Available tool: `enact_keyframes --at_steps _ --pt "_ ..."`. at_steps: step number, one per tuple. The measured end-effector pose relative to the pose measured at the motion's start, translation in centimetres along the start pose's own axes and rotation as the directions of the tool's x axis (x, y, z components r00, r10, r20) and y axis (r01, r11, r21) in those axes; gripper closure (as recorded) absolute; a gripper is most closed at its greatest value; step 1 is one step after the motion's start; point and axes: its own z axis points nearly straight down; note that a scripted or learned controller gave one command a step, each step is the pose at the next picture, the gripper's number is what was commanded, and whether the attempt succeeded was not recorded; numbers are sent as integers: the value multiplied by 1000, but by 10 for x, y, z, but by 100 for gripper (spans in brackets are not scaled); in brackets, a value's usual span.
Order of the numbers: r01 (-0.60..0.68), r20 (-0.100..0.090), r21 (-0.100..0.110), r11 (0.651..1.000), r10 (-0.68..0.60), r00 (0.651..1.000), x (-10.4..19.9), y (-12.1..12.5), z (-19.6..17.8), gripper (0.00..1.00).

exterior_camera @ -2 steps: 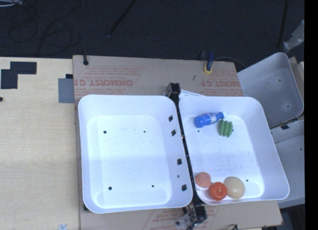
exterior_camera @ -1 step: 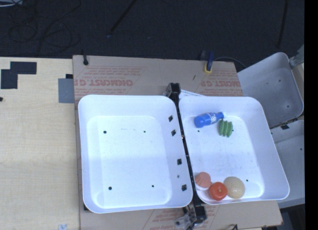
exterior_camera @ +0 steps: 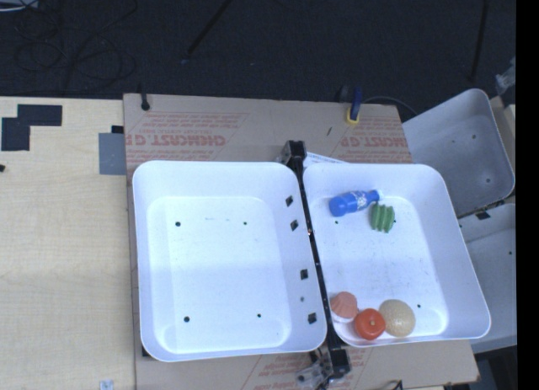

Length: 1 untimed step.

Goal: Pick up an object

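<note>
The right bin holds several small objects. A blue bottle lies on its side near the bin's far wall, with a green ribbed object just to its right. At the near edge sit a pale pink round piece, a red-orange tomato-like ball and a beige round object, close together.
The left bin lies beside the right one, with a black clip strip along their shared edge. Both rest on a cardboard sheet. A grey metal plate stands at the right. A wooden bench top lies left.
</note>
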Motion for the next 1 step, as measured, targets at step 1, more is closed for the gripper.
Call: enact_keyframes --at_steps 1 --pt "1 -1 1 1000 -1 1000 0 2 -21 0"
